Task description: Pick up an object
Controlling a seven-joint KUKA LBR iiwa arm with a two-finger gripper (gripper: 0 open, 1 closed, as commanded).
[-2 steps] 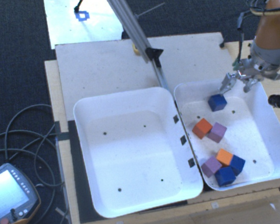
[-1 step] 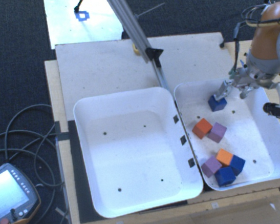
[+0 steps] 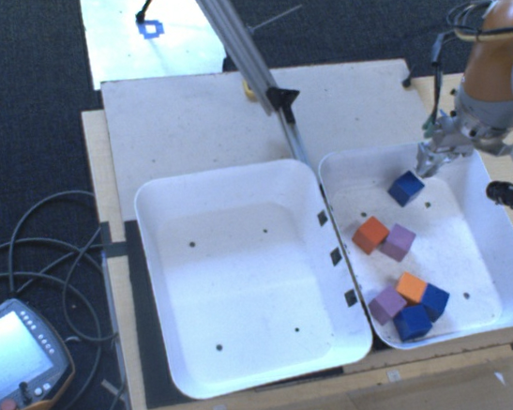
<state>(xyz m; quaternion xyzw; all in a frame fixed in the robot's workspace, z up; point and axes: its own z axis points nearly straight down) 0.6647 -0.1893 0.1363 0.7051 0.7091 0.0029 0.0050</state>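
Tool [image 3: 428, 164] seemingly touches blue cube [image 3: 406, 188], orange cube [image 3: 370, 234] well apart.

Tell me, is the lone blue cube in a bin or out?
In: the blue cube lies inside the right bin.

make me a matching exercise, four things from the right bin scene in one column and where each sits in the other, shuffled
Things:
1. lone blue cube
2. upper orange cube
3. gripper
4. lower purple cube

Places:
A. touching a purple cube at mid-bin
B. in the cluster at the bin's near edge
C. near the far edge, just left of the gripper
D. over the bin's far right corner

Pairs: 1-C, 2-A, 3-D, 4-B
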